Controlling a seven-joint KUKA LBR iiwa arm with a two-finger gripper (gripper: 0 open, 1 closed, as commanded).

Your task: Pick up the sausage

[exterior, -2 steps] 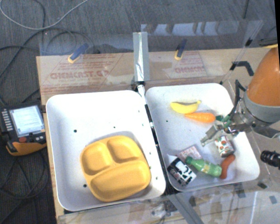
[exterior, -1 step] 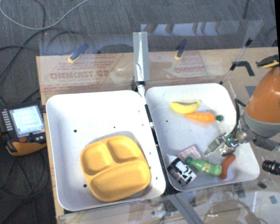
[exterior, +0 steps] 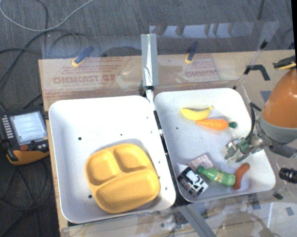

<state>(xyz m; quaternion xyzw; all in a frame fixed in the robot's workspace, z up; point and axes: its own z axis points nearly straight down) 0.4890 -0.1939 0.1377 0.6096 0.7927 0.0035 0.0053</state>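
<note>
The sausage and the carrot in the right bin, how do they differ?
The sausage is reddish brown all over; the carrot is orange with a green end. The sausage lies near the bin's front right corner, beside a green bottle; the carrot lies farther back, just below a banana. The sausage is curved; the carrot is straighter and tapered. Both lie flat.

A robotics lab, by the look of it: a wooden bench [exterior: 83, 80] printed with stock lettering carries two white bins [exterior: 63, 148] behind clear plastic guards [exterior: 208, 38], loose cables [exterior: 22, 28] trail over grey carpet [exterior: 9, 65], and a control pendant [exterior: 23, 132] lies at left.
</note>
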